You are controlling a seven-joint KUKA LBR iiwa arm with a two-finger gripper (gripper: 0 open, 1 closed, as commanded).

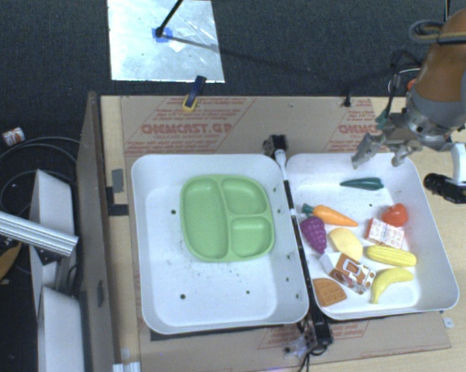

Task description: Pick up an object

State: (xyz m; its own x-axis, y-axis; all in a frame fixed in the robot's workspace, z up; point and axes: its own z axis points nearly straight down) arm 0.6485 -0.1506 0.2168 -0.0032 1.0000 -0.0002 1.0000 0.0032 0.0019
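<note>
Nearest, crowded in the right-hand shallow white plastic bin (443, 288): curved yellow toy banana (390, 281), yellow corn cob (389, 255), red-and-white carton (385, 232), purple grape bunch (313, 233), orange carrot (335, 214); so close-packed that a grab risks nudging a neighbour or pinching two at once. Further back, alone: slim dark-green pepper-like piece (362, 184); low and narrow, likely to slip or skid. Farthest, two-finger gripper (383, 154) spread apart, grasping nothing, above the bin's far edge; rim strike possible on descent.
</note>
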